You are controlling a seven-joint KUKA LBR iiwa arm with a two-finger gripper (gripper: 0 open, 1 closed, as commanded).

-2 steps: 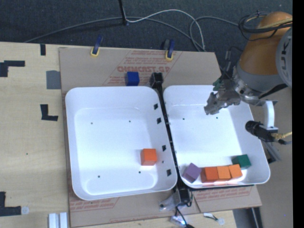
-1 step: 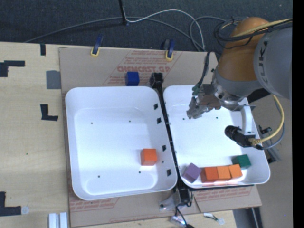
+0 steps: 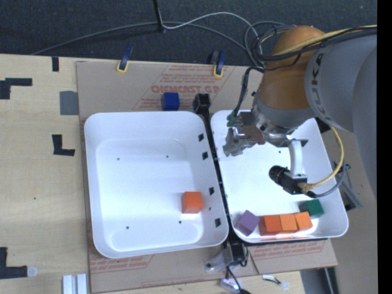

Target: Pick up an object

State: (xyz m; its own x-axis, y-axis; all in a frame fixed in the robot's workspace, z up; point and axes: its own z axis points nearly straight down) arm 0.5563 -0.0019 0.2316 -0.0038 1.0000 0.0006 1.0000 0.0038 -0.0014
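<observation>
An orange cube (image 3: 192, 202) lies in the left bin (image 3: 104, 182), toward its front right. Along the front edge of the right bin (image 3: 257, 176) sit a purple block (image 3: 247, 222), a row of orange blocks (image 3: 285, 223) and a green block (image 3: 313, 208). My gripper (image 3: 236, 141) hangs over the back left part of the right bin, close to the divider between the bins. It is well behind those blocks and touches none of them. I see nothing between its fingers.
A blue block (image 3: 171, 100) rests on the cardboard behind the left bin, outside both bins. A black cylindrical part with a yellow cable (image 3: 288, 179) hangs from the arm over the right bin. Clamps hold the cardboard's back edge.
</observation>
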